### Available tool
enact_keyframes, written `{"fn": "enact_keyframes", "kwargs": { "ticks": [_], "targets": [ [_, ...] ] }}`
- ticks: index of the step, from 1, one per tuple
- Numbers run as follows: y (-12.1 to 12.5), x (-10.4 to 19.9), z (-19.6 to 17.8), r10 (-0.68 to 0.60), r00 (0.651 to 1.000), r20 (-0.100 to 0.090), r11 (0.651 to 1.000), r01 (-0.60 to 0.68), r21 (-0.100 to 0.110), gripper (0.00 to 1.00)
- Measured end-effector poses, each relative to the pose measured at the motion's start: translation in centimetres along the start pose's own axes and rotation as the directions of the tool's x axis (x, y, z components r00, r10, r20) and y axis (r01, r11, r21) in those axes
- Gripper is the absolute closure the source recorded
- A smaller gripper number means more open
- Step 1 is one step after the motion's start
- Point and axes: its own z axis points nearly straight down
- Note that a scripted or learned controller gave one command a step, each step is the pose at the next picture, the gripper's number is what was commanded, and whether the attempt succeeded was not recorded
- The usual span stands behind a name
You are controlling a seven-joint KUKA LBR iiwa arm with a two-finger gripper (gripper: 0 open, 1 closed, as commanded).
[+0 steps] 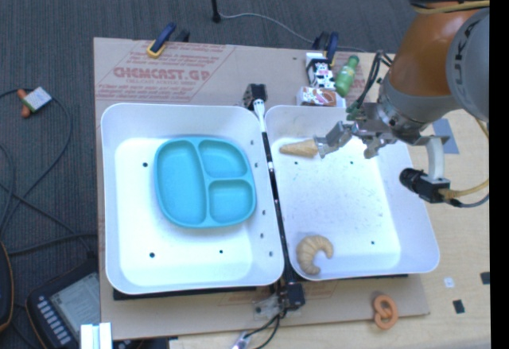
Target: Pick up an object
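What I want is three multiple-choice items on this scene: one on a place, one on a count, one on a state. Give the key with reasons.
1. The croissant lies:
A. on the floor
B. in the right bin
C. on the cardboard

2. The blue plate has how many compartments?
A. two
B. three
C. five

3. The fingers are:
A. shut on the croissant
B. open, nothing between them
C. shut on the plate

Key:
1 B, it rests by that bin's near wall.
2 B, one large and two small wells show.
3 B, they stand spread apart above the bin.

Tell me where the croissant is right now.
The croissant lies in the right bin, near its front left corner, by the divider between bins and far from the gripper at the back.
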Motion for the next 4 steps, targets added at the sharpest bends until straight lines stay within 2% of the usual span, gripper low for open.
{"fn": "enact_keyframes", "kwargs": {
  "ticks": [1, 2, 3, 4],
  "targets": [
    [0.0, 0.0, 0.0, 0.0, 1.0, 0.0, 1.0, 0.0, 0.0, 0.0],
    [-8.9, 1.9, 3.7, 0.001, 1.0, -0.001, 1.0, -0.001, 0.003, 0.0],
    [-9.5, 0.8, 13.3, 0.002, 1.0, 0.001, 1.0, -0.002, -0.007, 0.0],
    [-9.4, 0.6, 12.3, 0.004, 1.0, 0.005, 1.0, -0.004, -0.011, 1.0]
  ]
}}
